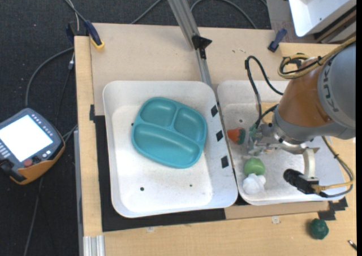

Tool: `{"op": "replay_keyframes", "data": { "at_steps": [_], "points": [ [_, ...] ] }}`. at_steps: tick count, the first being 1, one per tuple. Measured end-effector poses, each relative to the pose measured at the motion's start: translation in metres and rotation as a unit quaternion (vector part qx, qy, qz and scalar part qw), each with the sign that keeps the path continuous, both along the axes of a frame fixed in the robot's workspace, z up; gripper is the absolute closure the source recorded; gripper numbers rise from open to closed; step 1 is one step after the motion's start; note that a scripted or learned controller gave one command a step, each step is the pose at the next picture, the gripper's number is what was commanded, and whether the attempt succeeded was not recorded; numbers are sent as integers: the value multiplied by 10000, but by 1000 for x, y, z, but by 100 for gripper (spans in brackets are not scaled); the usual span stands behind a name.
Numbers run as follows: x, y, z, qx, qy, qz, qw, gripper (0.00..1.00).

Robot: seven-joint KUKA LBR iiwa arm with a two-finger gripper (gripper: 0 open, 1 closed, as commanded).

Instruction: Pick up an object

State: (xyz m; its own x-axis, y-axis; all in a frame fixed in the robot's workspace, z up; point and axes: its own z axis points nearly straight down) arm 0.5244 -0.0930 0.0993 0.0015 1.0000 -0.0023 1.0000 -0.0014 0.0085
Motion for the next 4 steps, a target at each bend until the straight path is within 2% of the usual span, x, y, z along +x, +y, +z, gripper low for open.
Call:
{"op": "replay_keyframes", "data": {
  "at_steps": [3,4],
  "points": [
    [11,-2,180,5,5,17,10000,100],
    [25,40,175,15,30,32,10000,100]
  ]
}}
